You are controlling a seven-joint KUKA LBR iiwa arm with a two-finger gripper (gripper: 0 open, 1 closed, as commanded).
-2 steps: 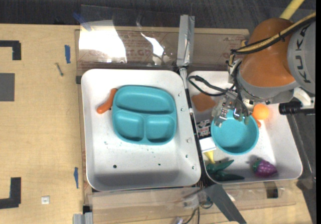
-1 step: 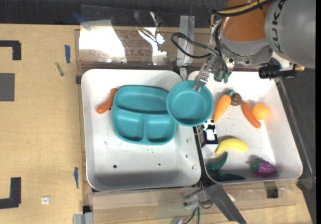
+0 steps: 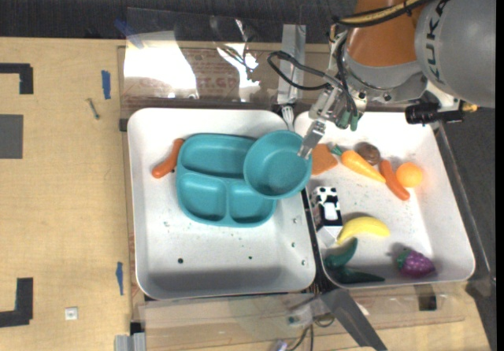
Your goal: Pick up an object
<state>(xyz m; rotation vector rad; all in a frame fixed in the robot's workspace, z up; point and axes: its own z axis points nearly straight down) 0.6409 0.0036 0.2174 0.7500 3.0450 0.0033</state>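
Observation:
A teal bowl (image 3: pixel 276 164) hangs tilted over the right end of a teal divided plate (image 3: pixel 211 181) in the left bin (image 3: pixel 150 247). My gripper (image 3: pixel 310 139) reaches down from the upper right and is shut on the bowl's right rim, one finger inside the rim and one outside. The bowl overlaps the wall between the two bins. An orange carrot-like piece (image 3: pixel 164 161) lies against the plate's left edge.
The right bin (image 3: pixel 453 223) holds an orange wedge (image 3: pixel 324 159), a carrot (image 3: pixel 363 163), a brown piece (image 3: pixel 368 152), an orange (image 3: pixel 409 175), a banana (image 3: pixel 363 228), a green item (image 3: pixel 343 253), purple grapes (image 3: pixel 415 264) and a black-and-white item (image 3: pixel 327 205).

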